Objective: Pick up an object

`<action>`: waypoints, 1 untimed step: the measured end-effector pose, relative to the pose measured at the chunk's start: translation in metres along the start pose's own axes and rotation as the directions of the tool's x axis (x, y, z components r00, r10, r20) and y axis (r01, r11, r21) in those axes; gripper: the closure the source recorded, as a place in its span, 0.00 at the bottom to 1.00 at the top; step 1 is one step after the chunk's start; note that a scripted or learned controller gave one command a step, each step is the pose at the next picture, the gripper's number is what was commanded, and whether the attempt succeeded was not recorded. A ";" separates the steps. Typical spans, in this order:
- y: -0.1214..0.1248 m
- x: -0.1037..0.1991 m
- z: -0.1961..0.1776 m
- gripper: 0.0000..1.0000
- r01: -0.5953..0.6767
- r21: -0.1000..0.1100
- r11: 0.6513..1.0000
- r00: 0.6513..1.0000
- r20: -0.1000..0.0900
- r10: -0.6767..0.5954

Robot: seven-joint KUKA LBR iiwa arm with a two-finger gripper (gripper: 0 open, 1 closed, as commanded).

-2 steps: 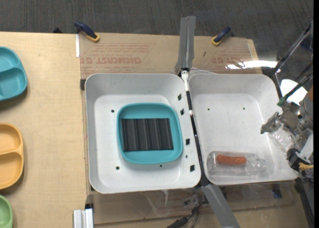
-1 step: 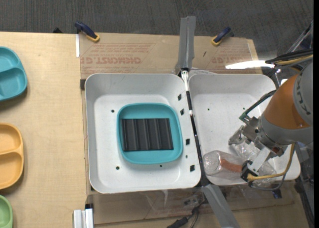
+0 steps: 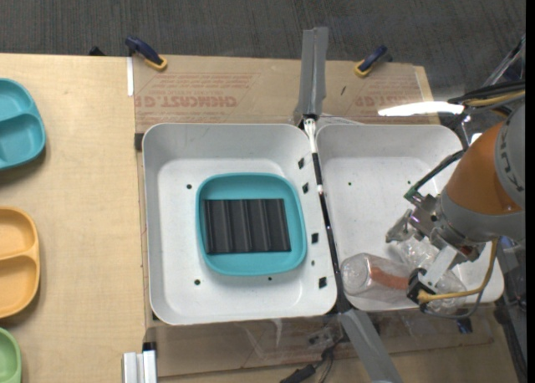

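I find the shallow white plastic bin (image 3: 376,181) smooth and faintly glossy, the clear plastic container (image 3: 361,273) shiny, the teal rounded plastic tray (image 3: 251,268) smooth, the brown cardboard sheet (image 3: 192,93) matt.

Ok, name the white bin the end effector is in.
The right bin, where the end effector hangs near a clear bottle; the left bin holds a teal tray.

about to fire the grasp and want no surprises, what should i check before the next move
1. Gripper over the right bin: ok.
2. Clear container lying on its side in that bin, near its front wall: ok.
3. Gripper centred on the container: not ok, it sits beside it.
4. Container held: cannot tell.
5. Teal tray in the left bin, away from the arm: ok.
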State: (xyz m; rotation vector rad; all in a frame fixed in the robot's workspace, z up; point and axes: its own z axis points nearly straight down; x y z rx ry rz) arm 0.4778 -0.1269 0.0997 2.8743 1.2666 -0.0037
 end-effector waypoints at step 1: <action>-0.027 0.056 -0.091 1.00 0.228 0.001 0.974 0.974 0.001 -0.228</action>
